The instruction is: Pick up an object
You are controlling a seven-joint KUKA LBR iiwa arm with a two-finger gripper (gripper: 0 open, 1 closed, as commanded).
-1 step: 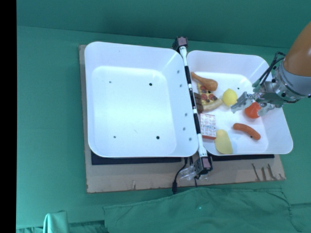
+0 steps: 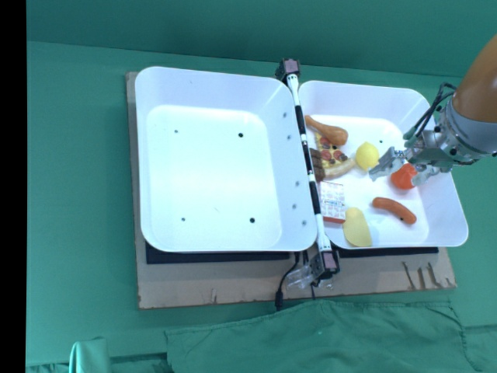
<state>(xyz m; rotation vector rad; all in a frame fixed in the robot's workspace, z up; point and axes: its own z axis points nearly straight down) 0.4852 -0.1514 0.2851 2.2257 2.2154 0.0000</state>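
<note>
The arm (image 2: 477, 92) reached in from the right over the right bin (image 2: 446, 208), its orange band above the grey wrist. The hand (image 2: 402, 169) hung low over the middle of that bin, its two fingers spread a little, with a small orange-red ball (image 2: 403, 178) lying in the gap between them. It looked as if the fingers were closed against the ball, though the slant of the camera made it hard to be sure that they touched it.

Just left of the hand sat a yellow lemon (image 2: 366, 155). Further left, near the bar dividing the bins, lay a hot dog in a bun (image 2: 327, 131), and below it a pizza slice (image 2: 329, 160). A small red and white packet (image 2: 332, 202) rested against the bin's left wall. A pale yellow chip-shaped piece (image 2: 357, 227) lay at the near edge, and a red sausage (image 2: 394, 209) lay near it, below the hand.

The left bin (image 2: 213, 162) stood beside the right one on the green worktop (image 2: 78, 169), both set on a sheet of cardboard (image 2: 217, 290).
</note>
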